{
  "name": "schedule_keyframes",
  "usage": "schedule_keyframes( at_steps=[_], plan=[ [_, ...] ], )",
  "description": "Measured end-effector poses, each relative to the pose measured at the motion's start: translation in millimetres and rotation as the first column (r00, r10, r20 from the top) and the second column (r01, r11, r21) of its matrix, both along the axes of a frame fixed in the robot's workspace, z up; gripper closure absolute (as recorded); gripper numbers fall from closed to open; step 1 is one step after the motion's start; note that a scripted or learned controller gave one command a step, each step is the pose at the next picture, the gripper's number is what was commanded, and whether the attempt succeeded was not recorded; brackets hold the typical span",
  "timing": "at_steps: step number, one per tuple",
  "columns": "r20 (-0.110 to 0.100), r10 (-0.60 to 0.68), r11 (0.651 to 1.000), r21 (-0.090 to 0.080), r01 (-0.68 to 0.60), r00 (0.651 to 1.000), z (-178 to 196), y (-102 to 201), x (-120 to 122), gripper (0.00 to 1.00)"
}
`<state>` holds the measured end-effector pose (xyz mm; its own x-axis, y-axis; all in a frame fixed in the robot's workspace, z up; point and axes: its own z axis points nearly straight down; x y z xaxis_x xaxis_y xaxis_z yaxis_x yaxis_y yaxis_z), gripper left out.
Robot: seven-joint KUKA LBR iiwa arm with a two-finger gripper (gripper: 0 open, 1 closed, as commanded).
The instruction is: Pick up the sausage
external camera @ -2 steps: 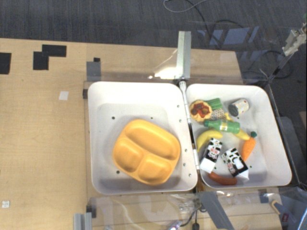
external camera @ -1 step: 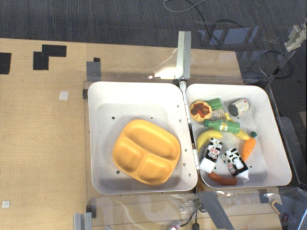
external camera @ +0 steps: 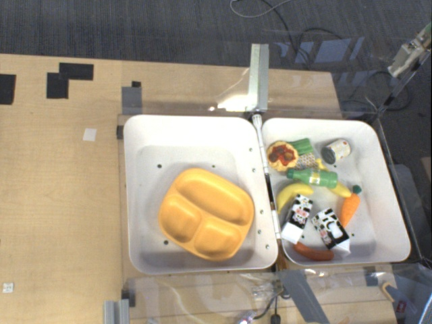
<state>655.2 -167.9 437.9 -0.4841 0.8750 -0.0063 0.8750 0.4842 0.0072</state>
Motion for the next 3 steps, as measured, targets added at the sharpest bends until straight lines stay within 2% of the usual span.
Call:
schedule_keyframes(
  at_steps=[1,2,3],
  plan=[
    [-0.002,0.233,0.972,-0.001,-0.233,0.972,-121,-35,15,1.00],
    [0.004,0.270,0.963,-0.005,-0.270,0.963,2,-36,1,1.00],
    [-0.001,0.323,0.947,-0.004,-0.323,0.947,-3,-36,-4,1.00]
  ],
)
